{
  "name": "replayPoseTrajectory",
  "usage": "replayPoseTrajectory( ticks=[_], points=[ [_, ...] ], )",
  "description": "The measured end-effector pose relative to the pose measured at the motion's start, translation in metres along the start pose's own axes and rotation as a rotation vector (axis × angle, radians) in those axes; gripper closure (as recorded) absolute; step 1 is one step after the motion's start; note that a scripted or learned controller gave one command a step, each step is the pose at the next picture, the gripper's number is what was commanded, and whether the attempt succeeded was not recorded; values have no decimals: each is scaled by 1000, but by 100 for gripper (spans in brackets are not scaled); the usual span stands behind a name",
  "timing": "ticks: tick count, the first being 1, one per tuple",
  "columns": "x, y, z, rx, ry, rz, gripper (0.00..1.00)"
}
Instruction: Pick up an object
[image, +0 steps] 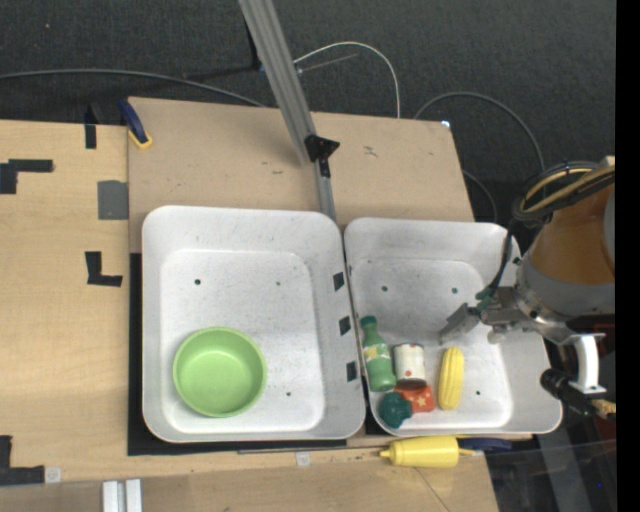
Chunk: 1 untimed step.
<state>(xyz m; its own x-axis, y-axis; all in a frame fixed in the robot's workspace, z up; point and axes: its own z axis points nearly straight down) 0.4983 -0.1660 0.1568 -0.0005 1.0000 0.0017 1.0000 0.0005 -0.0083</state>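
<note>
Several small toys crowd the near corner of the right bin: a green bottle, a white can, a yellow corn cob, a red piece and a dark green ball, most touching or nearly touching. Look like light, hard, smooth plastic, so probably stiff, unlikely to break, but apt to slip or roll under a pinch. Corn cob seems the best pick: outermost of the cluster, with bare bin floor on its right side. Best taken across its narrow middle, fingers on either long side. Bottle lies against the bin wall, harder to straddle.

Gripper hangs over the right bin, up and to the right of the cluster, near the corn cob but apart from it. Holds nothing between its fingers; how far open, cannot tell at this size. Elsewhere, a green bowl in the left bin and a yellow bottle on the bench just outside the right bin.
</note>
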Motion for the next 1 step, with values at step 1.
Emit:
replayPoseTrajectory(
  ticks=[1],
  points=[
    [0, 0, 44, -1, 0, 0, 0]
  ],
)
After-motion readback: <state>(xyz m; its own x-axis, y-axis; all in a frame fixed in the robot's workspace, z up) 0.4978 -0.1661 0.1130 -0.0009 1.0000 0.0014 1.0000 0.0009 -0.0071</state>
